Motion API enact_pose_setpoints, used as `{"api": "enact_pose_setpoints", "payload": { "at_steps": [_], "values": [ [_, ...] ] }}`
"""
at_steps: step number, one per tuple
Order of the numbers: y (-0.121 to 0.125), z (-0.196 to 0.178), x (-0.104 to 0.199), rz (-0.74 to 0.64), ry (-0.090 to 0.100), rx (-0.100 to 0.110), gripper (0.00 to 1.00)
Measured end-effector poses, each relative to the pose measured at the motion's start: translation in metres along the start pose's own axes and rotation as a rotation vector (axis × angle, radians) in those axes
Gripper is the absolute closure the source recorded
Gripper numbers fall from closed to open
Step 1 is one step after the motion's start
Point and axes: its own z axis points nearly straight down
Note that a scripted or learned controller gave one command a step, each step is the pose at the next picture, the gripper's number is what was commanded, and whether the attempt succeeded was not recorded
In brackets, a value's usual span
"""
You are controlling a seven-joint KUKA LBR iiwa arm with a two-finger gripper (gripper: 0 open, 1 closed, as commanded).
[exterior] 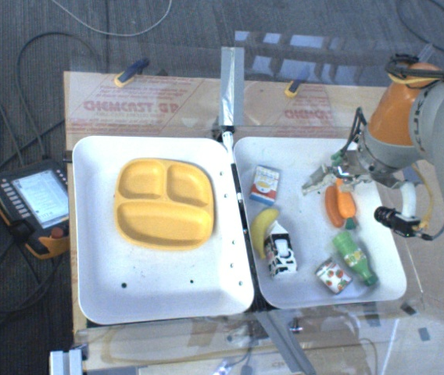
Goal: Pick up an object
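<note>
Tool (333, 172) is hovering low in the right bin (394, 287), its spread impossible to tell. Carrot (339, 205) is lying just beneath it: looking light, stiff, smooth-skinned; I'd be gripping across its thick middle.

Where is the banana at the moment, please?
The banana lies in the right bin, near its left wall, just below the small carton and touching the cow-patterned box.
</note>
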Motion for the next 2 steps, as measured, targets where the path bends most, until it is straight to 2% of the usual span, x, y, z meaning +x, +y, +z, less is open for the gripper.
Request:
{"api": "enact_pose_setpoints", "payload": {
  "at_steps": [1,2],
  "values": [
    [0.003,-0.010,-0.002,-0.004,-0.011,-0.011,1.00],
    [0.017,-0.072,0.016,0.049,-0.007,0.023,1.00]
  ]
}}
